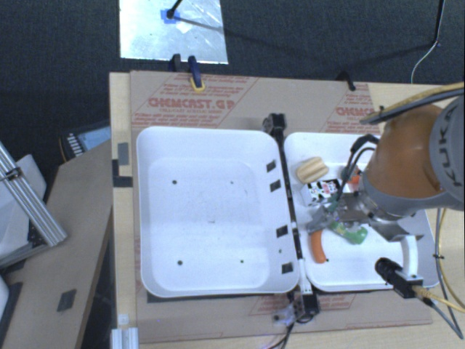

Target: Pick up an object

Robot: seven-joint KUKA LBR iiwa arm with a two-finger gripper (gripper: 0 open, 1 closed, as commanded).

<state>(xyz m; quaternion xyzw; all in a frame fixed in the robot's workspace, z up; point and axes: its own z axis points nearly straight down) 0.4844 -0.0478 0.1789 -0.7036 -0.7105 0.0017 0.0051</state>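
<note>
Pincer [328, 217] sits low among the toys crowded by the right bin's [363, 278] left wall; its state I cannot tell. Clutter could spoil my grab, nudging the carrot [319, 247] aside.

Looked like a robotics lab: 2 white bins [207, 140] on a cardboard-covered surface [240, 97], aluminium framing [29, 206] alongside, loose cables [429, 49], dark carpet [51, 49].
</note>
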